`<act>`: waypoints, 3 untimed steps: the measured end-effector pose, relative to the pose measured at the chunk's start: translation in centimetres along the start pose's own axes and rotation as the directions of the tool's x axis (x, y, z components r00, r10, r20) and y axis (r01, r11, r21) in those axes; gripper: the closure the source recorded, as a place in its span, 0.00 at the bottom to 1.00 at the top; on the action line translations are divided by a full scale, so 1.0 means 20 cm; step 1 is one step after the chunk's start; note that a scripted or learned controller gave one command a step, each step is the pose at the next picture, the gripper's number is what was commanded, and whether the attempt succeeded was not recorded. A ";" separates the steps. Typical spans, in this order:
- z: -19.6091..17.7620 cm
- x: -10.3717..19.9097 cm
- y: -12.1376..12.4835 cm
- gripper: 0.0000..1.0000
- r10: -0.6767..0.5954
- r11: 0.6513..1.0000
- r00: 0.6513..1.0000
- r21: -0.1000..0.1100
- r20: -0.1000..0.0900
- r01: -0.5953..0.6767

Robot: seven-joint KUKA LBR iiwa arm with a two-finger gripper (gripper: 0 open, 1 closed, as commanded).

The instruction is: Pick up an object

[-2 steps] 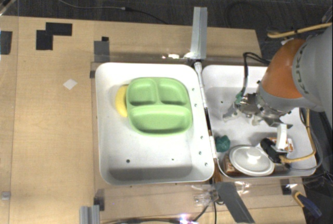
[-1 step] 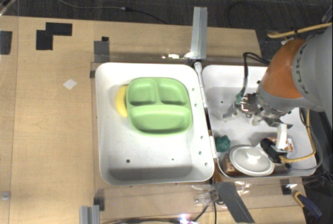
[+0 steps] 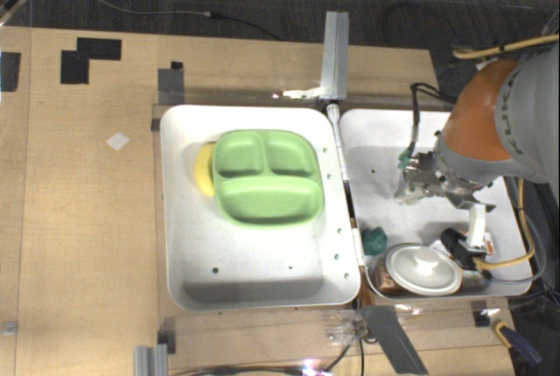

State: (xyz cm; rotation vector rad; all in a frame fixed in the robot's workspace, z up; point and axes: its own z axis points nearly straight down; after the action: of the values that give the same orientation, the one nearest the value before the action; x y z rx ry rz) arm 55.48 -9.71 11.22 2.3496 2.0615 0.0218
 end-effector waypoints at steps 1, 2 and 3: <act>-0.34 -0.02 0.20 1.00 0.116 0.993 0.993 0.016 0.002 -0.116; -0.58 0.00 0.10 1.00 0.282 0.959 0.959 0.017 0.005 -0.282; -0.93 0.07 0.32 1.00 -0.003 1.000 1.000 0.015 0.000 0.003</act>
State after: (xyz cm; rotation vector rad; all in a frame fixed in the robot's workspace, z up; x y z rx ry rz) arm 61.57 -9.15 29.87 2.3554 2.0723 0.0055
